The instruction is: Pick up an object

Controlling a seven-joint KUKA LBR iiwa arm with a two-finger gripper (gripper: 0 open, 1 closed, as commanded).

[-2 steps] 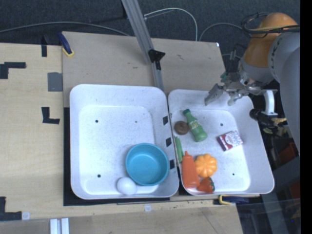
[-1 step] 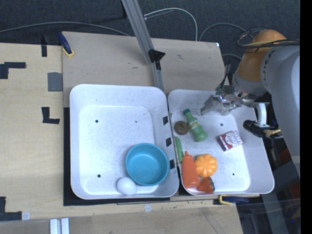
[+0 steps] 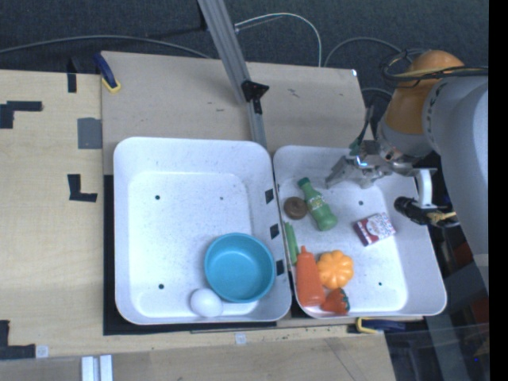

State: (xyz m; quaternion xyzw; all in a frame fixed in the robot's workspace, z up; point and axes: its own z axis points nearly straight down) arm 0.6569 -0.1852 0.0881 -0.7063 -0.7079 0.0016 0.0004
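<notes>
Hovering over the right bin [image 3: 413, 292] near its far edge, the gripper [image 3: 355, 169] appears to have its fingers spread, nothing between them. The green bottle [image 3: 317, 205] lies just below it (beside a brown disc [image 3: 295, 207]); a blue bowl [image 3: 239, 266] sits in the left bin [image 3: 159, 173].

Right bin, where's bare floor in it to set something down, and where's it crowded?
Right bin: bare floor lies in its near right corner, right of the orange pumpkin and below the red carton. Crowded along its left side, around the green bottle, brown disc and carrot. The gripper hangs over the far end.
</notes>
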